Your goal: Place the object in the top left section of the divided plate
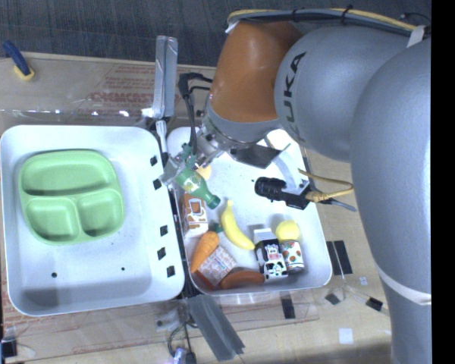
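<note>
1. Gripper [188, 160] hung over the right bin's [312, 226] left edge, near its far corner; whether the claw stood wide or narrow could not be told.
2. Green bottle [195, 187] lay tilted just beneath the gripper, against the same left edge; no grasp on it could be confirmed.
3. Divided plate [70, 196], green, sat in the left bin's [83, 283] far half, well apart from the bottle.
4. Banana [235, 228], carrot [204, 250], lemon [288, 230] and a small carton [194, 212] lay toward the right bin's near edge.
</note>
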`<move>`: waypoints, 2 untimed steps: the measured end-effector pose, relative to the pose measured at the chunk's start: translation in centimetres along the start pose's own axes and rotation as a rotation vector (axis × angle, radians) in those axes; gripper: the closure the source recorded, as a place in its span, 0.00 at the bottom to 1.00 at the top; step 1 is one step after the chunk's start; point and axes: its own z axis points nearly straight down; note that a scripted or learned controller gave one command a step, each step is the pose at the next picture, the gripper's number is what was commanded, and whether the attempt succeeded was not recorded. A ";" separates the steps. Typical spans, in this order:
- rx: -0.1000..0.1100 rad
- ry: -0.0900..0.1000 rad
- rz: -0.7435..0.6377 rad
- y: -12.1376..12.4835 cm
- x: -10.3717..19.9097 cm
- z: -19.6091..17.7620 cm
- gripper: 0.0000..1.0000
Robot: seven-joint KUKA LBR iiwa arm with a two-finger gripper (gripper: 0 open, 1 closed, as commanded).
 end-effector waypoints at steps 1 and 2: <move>0.001 0.001 -0.195 2.6 6.7 1.3 1.00; 0.001 0.001 -0.194 2.6 6.6 1.3 0.00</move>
